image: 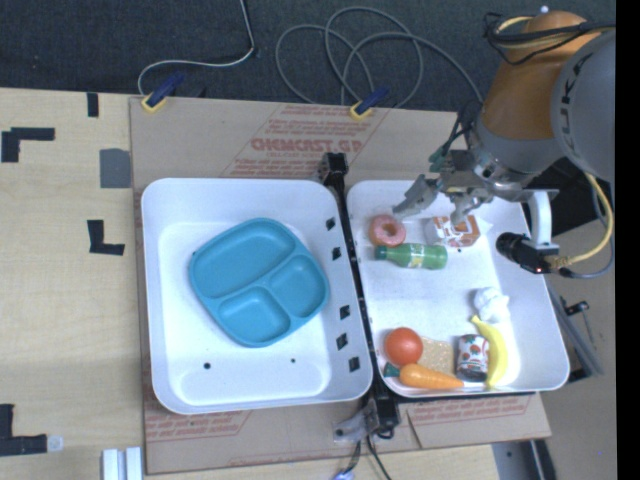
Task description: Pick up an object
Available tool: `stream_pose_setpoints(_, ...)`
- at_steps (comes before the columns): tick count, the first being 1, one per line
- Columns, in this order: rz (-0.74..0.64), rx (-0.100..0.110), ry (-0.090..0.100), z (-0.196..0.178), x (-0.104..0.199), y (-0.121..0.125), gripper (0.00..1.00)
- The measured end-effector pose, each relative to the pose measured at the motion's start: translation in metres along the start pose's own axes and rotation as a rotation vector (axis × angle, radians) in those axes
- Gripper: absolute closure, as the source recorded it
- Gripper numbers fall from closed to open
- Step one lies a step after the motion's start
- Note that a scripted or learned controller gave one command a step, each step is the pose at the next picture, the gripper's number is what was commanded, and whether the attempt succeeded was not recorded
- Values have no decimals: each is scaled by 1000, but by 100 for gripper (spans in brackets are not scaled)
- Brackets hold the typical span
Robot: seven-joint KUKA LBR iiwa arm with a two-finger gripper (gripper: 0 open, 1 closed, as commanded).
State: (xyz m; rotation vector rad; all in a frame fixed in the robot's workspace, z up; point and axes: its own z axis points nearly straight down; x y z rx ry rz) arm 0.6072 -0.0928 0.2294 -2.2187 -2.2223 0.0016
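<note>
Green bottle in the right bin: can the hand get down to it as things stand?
Probably yes. The hand hovers just above the far end of the right bin, and the green bottle lies flat right below it with nothing on top. The pink donut crowds its far side.

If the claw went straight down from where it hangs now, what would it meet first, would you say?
Probably the small red-and-white packet, which lies under the claw in the right bin; the pink donut is beside it. Depth is unclear from this slant.
</note>
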Motion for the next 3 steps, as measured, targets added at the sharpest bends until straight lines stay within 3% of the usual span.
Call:
stream_pose_setpoints(2, -1, -3, -2, 144, -2, 56, 0)
stream_pose_setpoints(3, -2, -2, -2, 134, -2, 55, 100)
